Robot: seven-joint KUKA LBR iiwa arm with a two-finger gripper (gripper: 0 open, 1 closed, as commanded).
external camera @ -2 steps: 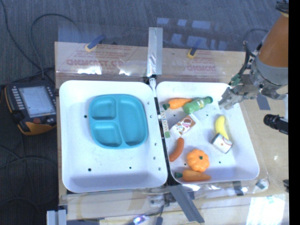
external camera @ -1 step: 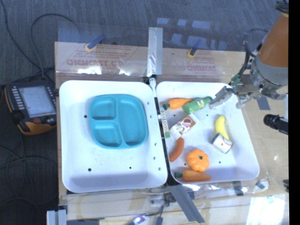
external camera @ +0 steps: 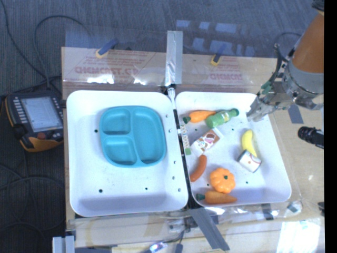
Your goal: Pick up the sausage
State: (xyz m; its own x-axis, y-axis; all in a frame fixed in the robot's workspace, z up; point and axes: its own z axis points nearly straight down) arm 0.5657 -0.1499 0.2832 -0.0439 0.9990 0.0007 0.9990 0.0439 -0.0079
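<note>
The sausage is a short reddish-brown link lying at a slant near the left wall of the right bin, just left of the orange pumpkin. My gripper hovers over the right bin's far right corner, well away from the sausage, up and to its right. Nothing is seen between its fingers.
The right bin also holds a carrot, a green bottle, a small carton, a banana, a small can and a second carrot. A blue divided plate lies in the left bin. A tablet sits left of the bench.
</note>
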